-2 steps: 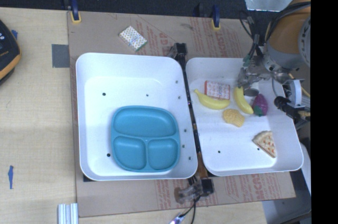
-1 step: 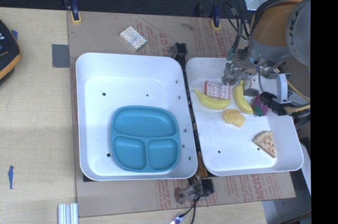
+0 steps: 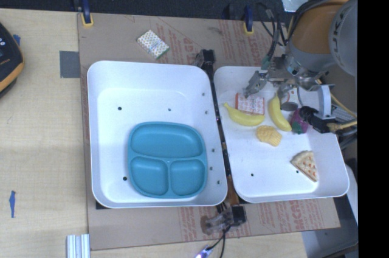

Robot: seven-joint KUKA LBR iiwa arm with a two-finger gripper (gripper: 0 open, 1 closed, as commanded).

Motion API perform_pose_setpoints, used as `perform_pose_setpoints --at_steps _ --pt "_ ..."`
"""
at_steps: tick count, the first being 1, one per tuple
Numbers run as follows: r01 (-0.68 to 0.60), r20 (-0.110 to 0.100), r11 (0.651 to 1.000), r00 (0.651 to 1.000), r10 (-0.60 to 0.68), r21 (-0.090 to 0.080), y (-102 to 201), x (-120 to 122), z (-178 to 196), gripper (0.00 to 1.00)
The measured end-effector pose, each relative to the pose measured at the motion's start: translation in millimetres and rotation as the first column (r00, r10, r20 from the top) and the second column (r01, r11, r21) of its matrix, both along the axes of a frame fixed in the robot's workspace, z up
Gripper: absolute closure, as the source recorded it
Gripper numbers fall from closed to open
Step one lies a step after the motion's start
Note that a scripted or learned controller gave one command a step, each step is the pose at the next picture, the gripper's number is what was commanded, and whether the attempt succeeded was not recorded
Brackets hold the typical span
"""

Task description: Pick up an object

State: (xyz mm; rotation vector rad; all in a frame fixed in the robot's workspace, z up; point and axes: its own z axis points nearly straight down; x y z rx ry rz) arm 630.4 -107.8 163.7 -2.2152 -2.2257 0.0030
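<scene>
Gripper (image 3: 267, 84): metal fingers spread open, nothing between them, over right bin's far end.
Below fingers: flat red-and-white packet (image 3: 250, 105), touching curved yellow banana (image 3: 242, 116).
Near: second banana (image 3: 279, 114); ridged yellow lump (image 3: 269, 135); triangular pizza slice (image 3: 305, 164).
Right bin (image 3: 285, 190): smooth white plastic.
Left bin (image 3: 109, 86): blue three-compartment tray (image 3: 166, 158).

Bright, even light; slightly soft focus.
</scene>
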Motion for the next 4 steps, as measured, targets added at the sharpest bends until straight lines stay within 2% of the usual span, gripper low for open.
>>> perform_pose_setpoints --at_steps 1,2,3,4 --pt "0.000 0.014 1.000 1.000 0.000 -0.003 -35 -33 -55 0.00" --pt "0.008 -0.070 0.999 0.998 -0.005 0.044 -76 16 -74 0.00" --pt "0.004 -0.072 1.000 0.997 -0.002 0.026 -83 14 -65 1.00" --pt "-0.001 0.000 1.000 1.000 0.001 0.000 -15 24 -10 1.00"
